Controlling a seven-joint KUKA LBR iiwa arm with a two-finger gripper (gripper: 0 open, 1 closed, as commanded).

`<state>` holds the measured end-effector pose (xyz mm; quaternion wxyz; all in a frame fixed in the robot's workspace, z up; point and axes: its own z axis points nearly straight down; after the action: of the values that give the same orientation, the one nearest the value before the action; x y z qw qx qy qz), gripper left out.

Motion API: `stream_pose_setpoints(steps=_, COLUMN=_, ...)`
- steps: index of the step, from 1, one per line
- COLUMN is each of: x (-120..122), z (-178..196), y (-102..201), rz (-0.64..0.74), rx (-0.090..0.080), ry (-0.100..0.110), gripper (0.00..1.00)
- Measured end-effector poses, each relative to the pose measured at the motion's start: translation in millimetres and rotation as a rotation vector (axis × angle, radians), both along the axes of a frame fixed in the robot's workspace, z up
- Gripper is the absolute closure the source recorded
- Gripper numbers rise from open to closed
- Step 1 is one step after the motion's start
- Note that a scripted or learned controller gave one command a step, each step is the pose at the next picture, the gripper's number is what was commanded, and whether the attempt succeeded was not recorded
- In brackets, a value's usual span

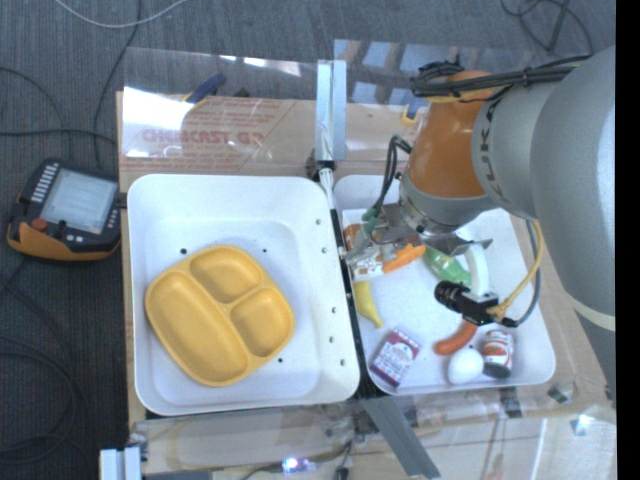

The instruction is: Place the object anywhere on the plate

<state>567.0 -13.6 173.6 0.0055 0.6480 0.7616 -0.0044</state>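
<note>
Gripper [385, 236] is hanging low over the upper left corner of the right bin [535, 363], among the toy food; we cannot tell its state. Just beside it we are seeing an orange carrot [405, 259], a yellow banana [367, 303] and a green piece [445, 264]. We are noting the yellow three-compartment plate [218, 313] lying in the left bin [170, 200], well apart from these items.

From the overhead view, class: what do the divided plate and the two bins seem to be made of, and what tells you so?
Divided plate: probably moulded plastic; uniform yellow, smooth with a soft sheen, rounded compartment ridges.
Left bin and right bin: likely thin formed plastic; plain white, matte, rounded corners and raised rims.
</note>
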Motion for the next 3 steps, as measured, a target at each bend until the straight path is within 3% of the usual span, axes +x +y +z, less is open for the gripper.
stream_pose_setpoints(steps=1, x=-16.7, z=21.2, y=23.0, rz=0.041, rx=-0.019, ry=-0.029, gripper=1.00)
stream_pose_setpoints(steps=2, x=-41.6, z=40.0, y=113.5, rz=0.041, rx=0.011, ry=0.005, gripper=1.00)
stream_pose_setpoints(steps=3, x=-84.1, z=-10.7, y=115.2, rz=-0.149, rx=0.011, ry=0.007, gripper=1.00)
